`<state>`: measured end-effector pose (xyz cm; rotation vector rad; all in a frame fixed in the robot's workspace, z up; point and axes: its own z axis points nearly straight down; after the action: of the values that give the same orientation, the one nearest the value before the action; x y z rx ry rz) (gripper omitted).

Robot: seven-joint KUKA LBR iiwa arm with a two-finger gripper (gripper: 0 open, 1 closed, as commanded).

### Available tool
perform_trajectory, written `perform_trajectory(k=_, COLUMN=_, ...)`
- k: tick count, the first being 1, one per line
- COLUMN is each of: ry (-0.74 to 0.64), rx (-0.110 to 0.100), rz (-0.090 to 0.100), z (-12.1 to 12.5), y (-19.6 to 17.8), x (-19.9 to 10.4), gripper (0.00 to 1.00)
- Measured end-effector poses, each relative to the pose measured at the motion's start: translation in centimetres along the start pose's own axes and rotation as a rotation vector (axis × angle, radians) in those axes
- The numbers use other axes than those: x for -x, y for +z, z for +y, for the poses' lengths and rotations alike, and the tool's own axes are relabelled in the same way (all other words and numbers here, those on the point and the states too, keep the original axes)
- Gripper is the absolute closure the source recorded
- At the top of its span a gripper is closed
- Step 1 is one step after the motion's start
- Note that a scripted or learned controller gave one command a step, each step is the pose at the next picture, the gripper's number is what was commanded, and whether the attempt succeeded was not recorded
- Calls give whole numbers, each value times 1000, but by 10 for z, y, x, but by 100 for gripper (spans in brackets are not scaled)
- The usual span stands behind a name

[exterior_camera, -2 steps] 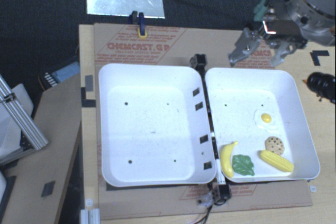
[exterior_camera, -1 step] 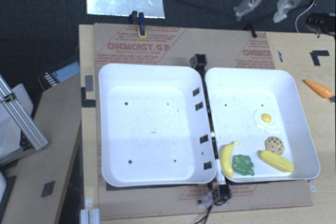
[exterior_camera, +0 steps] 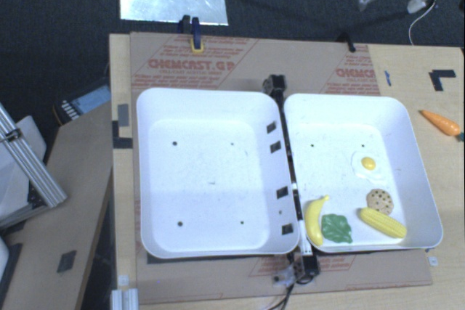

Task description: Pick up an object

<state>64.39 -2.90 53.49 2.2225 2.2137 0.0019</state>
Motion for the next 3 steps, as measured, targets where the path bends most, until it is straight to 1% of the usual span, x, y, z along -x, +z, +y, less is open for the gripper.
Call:
perform_trajectory(k=1, ry=3, rx=-1, rz=-1, z=25, y=1, x=91, gripper=0)
perform_trajectory(k=3, ry=-1, rx=-1, rz=-1, z=24, y=0, x=180, gripper=0)
